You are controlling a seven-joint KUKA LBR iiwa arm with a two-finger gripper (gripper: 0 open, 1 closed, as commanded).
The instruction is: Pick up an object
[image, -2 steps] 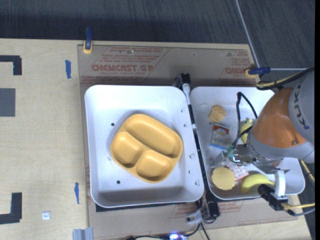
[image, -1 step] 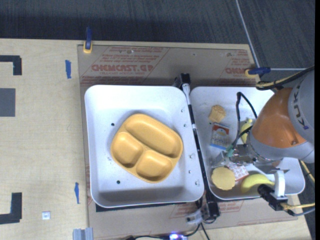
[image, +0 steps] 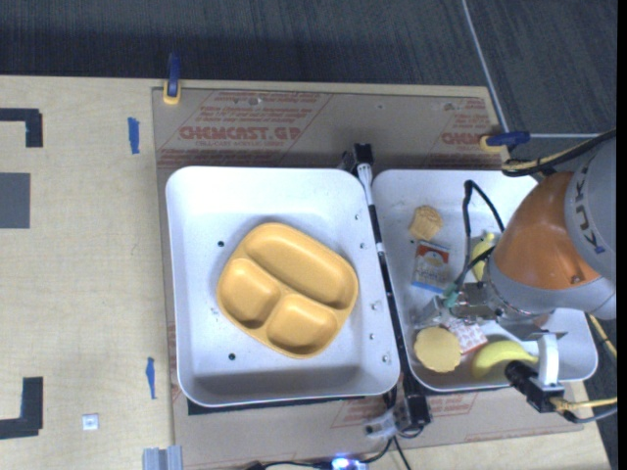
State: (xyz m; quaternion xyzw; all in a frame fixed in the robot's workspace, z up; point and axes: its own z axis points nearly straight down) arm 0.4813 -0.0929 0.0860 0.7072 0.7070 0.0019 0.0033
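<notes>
My gripper (image: 468, 306) sits low in the right bin (image: 392, 262) among crowded items; I cannot tell how its jaws stand. Packed beside the banana (image: 498, 355) and round yellow piece (image: 437, 350), it could nudge them or close on nothing.

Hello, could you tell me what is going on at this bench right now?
The arm reaches in from the right, low over the right bin, which holds a clutter of small items, among them a banana, a round yellow piece and a tan cracker-like piece. Its gripper is hidden beneath the wrist, so no grasp can be confirmed. The left bin holds a yellow divided tray, untouched.
</notes>
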